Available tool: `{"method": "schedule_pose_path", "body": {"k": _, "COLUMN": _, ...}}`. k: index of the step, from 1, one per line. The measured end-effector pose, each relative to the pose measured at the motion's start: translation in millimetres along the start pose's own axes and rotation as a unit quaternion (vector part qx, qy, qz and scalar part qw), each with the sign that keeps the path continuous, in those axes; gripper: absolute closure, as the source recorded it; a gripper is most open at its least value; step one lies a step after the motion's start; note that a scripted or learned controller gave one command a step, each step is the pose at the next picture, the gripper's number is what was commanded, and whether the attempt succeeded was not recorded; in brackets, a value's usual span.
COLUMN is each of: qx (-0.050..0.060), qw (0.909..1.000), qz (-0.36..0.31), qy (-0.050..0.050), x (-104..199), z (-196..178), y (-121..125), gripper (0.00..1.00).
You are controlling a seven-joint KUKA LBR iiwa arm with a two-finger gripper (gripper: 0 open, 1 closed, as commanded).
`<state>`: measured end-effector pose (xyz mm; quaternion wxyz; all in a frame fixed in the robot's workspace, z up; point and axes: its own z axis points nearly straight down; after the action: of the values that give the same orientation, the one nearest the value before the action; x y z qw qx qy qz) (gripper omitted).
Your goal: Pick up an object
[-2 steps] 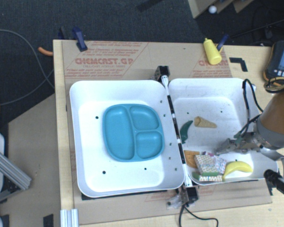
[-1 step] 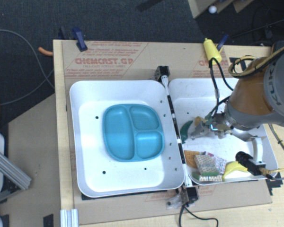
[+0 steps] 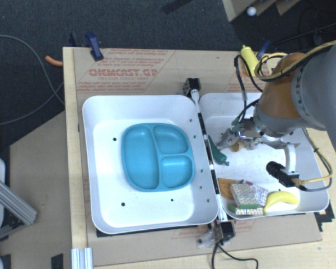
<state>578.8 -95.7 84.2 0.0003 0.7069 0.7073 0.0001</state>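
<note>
My gripper (image 3: 233, 138) hangs low over the upper left part of the right bin (image 3: 224, 106), below the grey arm with its orange band (image 3: 277, 97). Just beside and below it, a dark green object (image 3: 215, 152) lies against the bin's left wall. At the bin's front edge there is a yellow banana (image 3: 281, 200), with a patterned packet (image 3: 247, 195) to its left and a flat orange piece (image 3: 226, 185) beside that. Whether the gripper touches or holds anything is hidden by its own body.
The left bin (image 3: 101, 150) holds a blue divided plate (image 3: 157, 156). A black divider rail (image 3: 204, 144) runs between the bins. A dark cylindrical part (image 3: 279, 172) and a yellow cable (image 3: 316, 179) hang from the arm over the right bin.
</note>
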Motion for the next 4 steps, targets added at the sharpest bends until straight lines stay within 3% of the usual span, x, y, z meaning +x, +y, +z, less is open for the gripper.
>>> {"method": "schedule_pose_path", "body": {"k": 1, "qx": -0.001, "qw": 1.0, "qz": 0.0, "qy": 0.0, "x": 0, "z": -10, "y": 0, "gripper": 1.0}}
{"method": "schedule_pose_path", "body": {"k": 2, "qx": -0.001, "qw": 1.0, "qz": -0.001, "qy": 0.0, "x": 52, "z": -101, "y": -16, "gripper": 1.0}}
{"method": "schedule_pose_path", "body": {"k": 3, "qx": 0.0, "qw": 1.0, "qz": 0.0, "qy": 0.0, "x": 51, "z": -100, "y": -17, "gripper": 0.0}}
{"method": "schedule_pose_path", "body": {"k": 4, "qx": 0.001, "qw": 1.0, "qz": 0.001, "qy": -0.001, "x": 4, "z": -1, "y": 36, "gripper": 0.0}}
